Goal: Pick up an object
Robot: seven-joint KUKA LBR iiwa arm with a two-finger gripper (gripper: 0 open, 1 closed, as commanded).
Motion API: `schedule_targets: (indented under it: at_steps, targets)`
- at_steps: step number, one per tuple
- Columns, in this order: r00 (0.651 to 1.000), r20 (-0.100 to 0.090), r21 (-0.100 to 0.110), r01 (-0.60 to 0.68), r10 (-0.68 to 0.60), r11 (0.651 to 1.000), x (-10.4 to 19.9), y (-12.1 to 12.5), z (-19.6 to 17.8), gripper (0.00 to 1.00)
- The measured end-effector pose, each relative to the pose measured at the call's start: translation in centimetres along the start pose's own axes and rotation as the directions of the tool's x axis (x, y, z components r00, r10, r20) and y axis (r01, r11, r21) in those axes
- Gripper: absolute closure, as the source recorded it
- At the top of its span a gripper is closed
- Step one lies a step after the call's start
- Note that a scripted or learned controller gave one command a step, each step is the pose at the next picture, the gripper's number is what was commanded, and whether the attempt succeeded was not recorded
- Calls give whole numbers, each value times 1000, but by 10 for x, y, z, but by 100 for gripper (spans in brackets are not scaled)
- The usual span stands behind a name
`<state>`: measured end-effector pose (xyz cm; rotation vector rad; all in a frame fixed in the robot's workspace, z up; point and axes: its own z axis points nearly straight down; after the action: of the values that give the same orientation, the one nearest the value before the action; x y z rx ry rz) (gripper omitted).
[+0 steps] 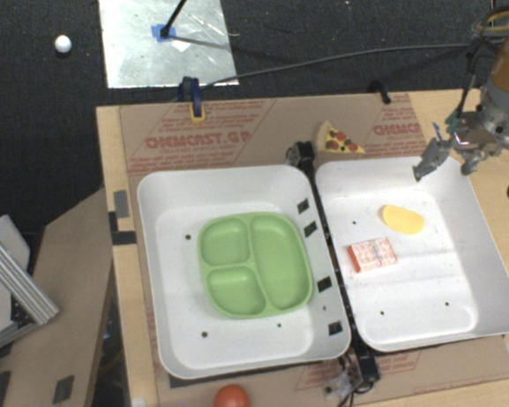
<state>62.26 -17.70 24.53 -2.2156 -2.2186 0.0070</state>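
Observation:
A yellow oval piece (403, 219) lies in the right bin (476, 312), toward its far side. A small pink and white waffle-like block (371, 254) rests just in front of it, nearer the divider. My gripper (450, 158) hangs at the right bin's far right corner, above and to the right of the yellow piece. Its two fingers (429, 162) are spread apart and open, with nothing between them. A green divided plate (254, 263) sits in the middle of the left bin (182, 337).
A pizza slice toy (339, 139) lies on the cardboard behind the bins. A red-orange ball (230, 403) sits on the bench in front of the left bin. A blue clamp (192, 95) holds the cardboard's far edge.

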Motion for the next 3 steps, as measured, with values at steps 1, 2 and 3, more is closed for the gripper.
schedule_targets:
  at_steps: [1,2,3]
  targets:
    - [1000,2,-10,2,-2,1000,0,2,-6,0]
    - [1000,1,-5,0,0,1000,-1,-7,51,0]
    - [1000,1,-6,4,-4,1000,2,2,97,0]
